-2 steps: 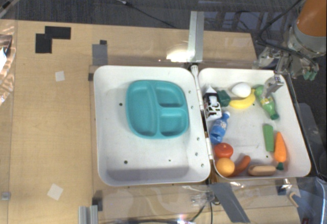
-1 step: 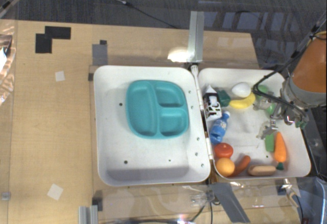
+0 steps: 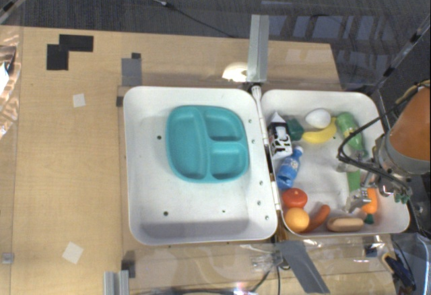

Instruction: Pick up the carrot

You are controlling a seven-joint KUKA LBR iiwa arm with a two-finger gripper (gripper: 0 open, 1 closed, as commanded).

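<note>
Arm [image 3: 409, 132]: cut off at the right edge. End effector [image 3: 364, 201]: partly masked by cables, grip state unreadable. Small orange piece [image 3: 370, 206] beneath it: possibly the carrot, too obscured to confirm.

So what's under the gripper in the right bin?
The gripper sits over something orange by the right bin's far-right side, possibly the carrot. The metal hides most of it, so its shape and any grip are unclear.

The small orange tapered carrot [image 3: 370, 203] lies at the near right side of the right white bin [image 3: 316, 236], partly hidden beneath the arm's wrist.
</note>
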